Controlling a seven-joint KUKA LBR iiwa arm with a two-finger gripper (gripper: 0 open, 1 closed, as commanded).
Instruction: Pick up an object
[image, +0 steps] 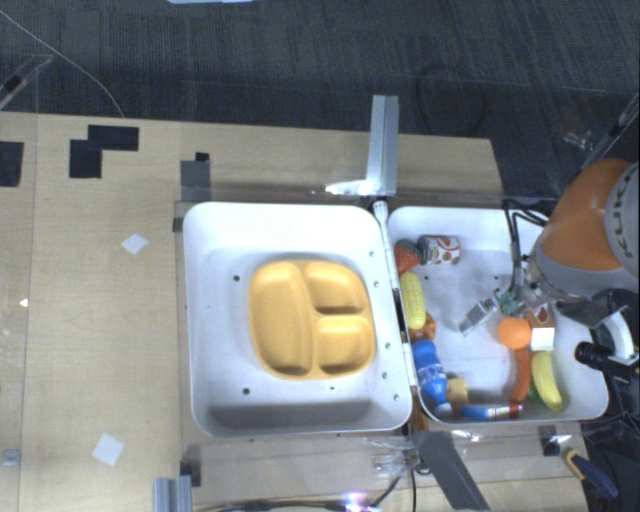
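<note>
Reaching into the right white bin (590, 405), the grey two-finger gripper (484, 312) sits low, just beside a round orange ball (514, 332); I cannot tell how it is set or whether it has anything. Near that ball lie a yellow banana (545, 380), an orange carrot (522, 372), a blue bottle (429, 364) and a yellow corn cob (411, 300). Beside it, the left white bin (215, 290) holds a yellow three-compartment plastic tray (308, 318).

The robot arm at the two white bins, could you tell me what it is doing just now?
The arm reaches into the right bin, its gripper low over the floor beside an orange ball. Nothing is visibly held. Toy corn, a blue bottle and a banana lie there; the left bin holds a yellow tray.
</note>
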